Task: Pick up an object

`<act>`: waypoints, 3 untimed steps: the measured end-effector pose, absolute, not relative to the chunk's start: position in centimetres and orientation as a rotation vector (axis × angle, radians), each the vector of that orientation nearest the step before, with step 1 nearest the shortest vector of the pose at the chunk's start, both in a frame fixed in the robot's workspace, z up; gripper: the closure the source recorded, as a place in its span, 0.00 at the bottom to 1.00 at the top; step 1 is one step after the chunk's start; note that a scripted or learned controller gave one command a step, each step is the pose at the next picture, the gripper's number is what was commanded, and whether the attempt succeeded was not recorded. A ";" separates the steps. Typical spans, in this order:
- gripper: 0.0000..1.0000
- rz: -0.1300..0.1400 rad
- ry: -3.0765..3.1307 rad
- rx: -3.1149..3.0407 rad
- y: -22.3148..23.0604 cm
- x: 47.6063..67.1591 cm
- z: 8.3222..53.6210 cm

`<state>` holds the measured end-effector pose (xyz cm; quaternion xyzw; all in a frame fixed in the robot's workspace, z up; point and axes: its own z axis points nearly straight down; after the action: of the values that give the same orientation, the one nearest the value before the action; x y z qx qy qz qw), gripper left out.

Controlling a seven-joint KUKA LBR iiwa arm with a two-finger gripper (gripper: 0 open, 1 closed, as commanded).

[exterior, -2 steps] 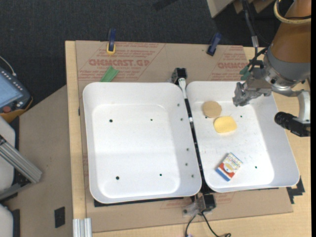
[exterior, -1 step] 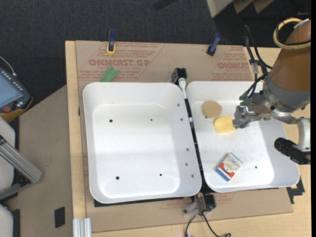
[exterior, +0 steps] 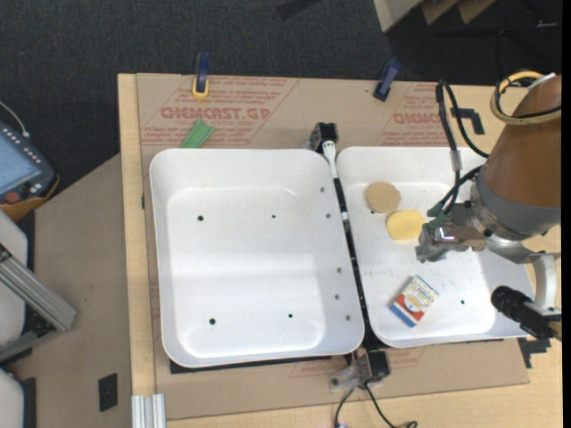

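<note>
In the right bin lie three objects: a tan round disc near the back, a yellow round piece just in front of it, and a small white, red and blue box toward the front. My gripper hangs low over the bin's middle, right beside the yellow piece on its right and behind the box. I see nothing between its fingers. The grey and orange arm covers the bin's right part.
The left bin stands beside the right one, their rims meeting along a dark seam. A green strip and blue clamps sit on the cardboard behind the bins. Black cables run along the arm.
</note>
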<state>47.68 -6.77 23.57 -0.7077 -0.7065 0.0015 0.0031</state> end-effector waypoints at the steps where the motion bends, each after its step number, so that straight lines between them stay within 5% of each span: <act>1: 1.00 -0.010 -2.233 -2.221 -3.5 54.6 28.4; 2: 1.00 0.005 -2.219 -2.215 -1.1 47.6 27.8; 3: 1.00 -0.001 -2.222 -2.221 -1.2 48.0 28.8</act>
<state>47.97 -1.21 28.84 -0.7070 -0.7072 -0.0002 -0.0002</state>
